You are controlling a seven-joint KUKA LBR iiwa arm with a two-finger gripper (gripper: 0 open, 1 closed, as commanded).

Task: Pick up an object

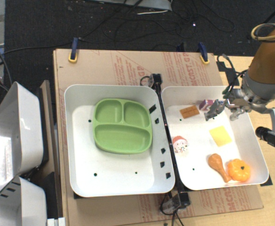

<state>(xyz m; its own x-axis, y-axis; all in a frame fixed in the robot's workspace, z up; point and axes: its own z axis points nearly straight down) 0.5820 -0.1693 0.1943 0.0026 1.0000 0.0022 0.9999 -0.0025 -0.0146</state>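
Objects for picking lie in the right bin (262, 166): a tan cracker-like piece (189, 111) near the back, a small purple item (206, 104) just beside it, a yellow square (221, 136) in the middle, a white-and-red toy (180, 145) by the left wall, and a drumstick (218, 165) touching an orange pumpkin (238, 170) at the front. The gripper (216, 109) hangs over the bin's back part, near the purple item, its fingers slightly parted with nothing between them. A green divided plate (123, 126) rests in the left bin (76, 140) on the counter (109, 65).
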